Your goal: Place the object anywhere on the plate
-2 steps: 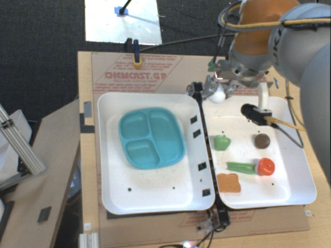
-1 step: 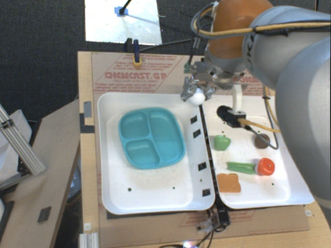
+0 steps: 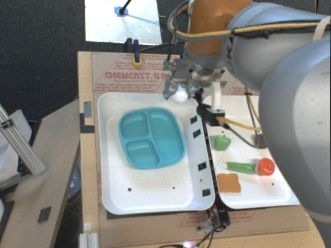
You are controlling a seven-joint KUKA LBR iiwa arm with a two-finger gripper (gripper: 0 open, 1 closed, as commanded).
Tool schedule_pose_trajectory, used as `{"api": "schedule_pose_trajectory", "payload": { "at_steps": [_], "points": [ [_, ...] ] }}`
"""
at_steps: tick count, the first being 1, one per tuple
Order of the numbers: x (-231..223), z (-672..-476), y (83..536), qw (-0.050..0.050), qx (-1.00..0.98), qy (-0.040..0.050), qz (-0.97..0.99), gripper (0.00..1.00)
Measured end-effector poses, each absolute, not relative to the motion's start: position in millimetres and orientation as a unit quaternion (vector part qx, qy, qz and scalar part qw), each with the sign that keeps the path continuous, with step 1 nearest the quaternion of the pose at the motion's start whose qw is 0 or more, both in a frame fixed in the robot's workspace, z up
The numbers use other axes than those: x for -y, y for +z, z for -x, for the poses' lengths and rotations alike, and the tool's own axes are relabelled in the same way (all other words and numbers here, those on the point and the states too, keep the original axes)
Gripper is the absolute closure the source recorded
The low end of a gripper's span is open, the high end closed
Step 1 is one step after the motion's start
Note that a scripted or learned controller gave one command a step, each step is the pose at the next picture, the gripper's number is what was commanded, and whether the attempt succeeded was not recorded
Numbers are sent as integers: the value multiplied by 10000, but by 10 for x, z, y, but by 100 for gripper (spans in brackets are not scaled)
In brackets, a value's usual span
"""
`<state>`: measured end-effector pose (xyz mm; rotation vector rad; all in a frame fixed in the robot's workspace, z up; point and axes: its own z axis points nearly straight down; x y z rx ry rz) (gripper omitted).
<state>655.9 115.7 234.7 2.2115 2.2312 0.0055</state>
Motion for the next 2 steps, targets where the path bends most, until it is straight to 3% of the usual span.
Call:
{"api": "schedule_pose_trajectory", "payload": {
  "at_steps": [1,2],
  "points": [
    [-1425,-6534,2298,9,-7091,11,-7051,100],
    [-1420,-6533,2298,3,-7089,9,-7053,0]
  ]
}}
